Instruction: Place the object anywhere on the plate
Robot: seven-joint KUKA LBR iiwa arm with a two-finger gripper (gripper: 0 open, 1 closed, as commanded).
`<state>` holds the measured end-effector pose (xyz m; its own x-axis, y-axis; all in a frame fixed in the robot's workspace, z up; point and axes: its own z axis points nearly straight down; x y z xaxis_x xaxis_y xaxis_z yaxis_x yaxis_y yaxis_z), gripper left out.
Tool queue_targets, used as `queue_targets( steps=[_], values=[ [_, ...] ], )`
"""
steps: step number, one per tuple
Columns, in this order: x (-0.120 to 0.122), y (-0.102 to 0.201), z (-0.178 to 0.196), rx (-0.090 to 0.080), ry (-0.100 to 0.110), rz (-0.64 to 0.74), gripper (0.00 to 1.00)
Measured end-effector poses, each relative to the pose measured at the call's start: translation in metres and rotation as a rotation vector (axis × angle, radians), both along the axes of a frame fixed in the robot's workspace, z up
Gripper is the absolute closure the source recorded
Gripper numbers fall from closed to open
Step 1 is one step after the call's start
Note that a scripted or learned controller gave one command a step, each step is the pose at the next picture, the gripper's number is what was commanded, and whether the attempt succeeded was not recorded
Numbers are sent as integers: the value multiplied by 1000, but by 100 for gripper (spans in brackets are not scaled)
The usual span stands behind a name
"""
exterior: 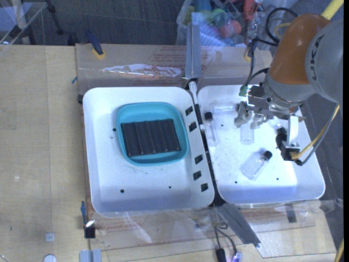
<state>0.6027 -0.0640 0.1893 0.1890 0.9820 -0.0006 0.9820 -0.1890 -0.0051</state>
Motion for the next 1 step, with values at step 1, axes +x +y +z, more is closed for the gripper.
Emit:
queue_targets(
  steps=[1],
  values=[
    [0,0,0,0,0,0,0]
  ],
)
